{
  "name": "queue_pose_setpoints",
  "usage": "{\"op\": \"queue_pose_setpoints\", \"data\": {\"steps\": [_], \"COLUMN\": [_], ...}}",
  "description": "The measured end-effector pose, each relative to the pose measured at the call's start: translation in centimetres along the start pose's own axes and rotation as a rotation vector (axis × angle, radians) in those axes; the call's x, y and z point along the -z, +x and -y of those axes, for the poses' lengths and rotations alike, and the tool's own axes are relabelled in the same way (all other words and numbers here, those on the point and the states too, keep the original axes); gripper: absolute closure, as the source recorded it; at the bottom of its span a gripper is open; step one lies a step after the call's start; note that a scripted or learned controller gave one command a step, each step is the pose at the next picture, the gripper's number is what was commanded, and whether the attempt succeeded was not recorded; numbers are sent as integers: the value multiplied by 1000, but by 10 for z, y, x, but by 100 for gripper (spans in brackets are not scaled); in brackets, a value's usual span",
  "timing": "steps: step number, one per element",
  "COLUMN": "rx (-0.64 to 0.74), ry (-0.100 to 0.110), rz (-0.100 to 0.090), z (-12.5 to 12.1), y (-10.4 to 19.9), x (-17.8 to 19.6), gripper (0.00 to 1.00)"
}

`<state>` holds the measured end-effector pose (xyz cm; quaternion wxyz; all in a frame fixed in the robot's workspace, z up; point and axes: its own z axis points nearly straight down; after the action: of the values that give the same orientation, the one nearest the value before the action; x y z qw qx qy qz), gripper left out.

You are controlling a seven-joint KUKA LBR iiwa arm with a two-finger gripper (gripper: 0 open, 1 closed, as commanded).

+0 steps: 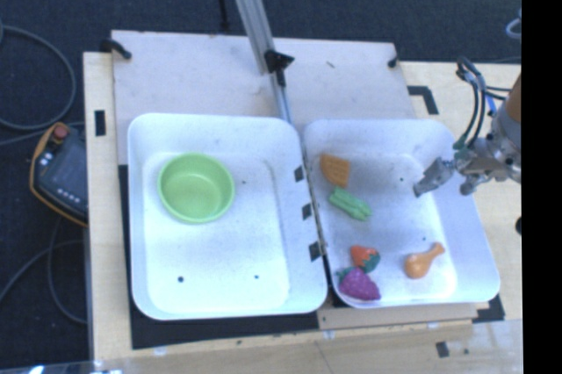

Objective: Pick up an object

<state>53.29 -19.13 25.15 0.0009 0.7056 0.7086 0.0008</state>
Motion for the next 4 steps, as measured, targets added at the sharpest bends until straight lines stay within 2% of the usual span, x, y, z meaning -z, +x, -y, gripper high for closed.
{"op": "queue_pose_setpoints", "data": {"steps": [1,2,3,4], "rx": [-1,-4,-5,-6], "ry": [0,6,8,2], "rz": [0,1,0,3], "z": [0,-9,-3,-4], "y": [0,3,1,0], "x": [0,-56,-118,-151], "gripper": [0,0,0,0]}}
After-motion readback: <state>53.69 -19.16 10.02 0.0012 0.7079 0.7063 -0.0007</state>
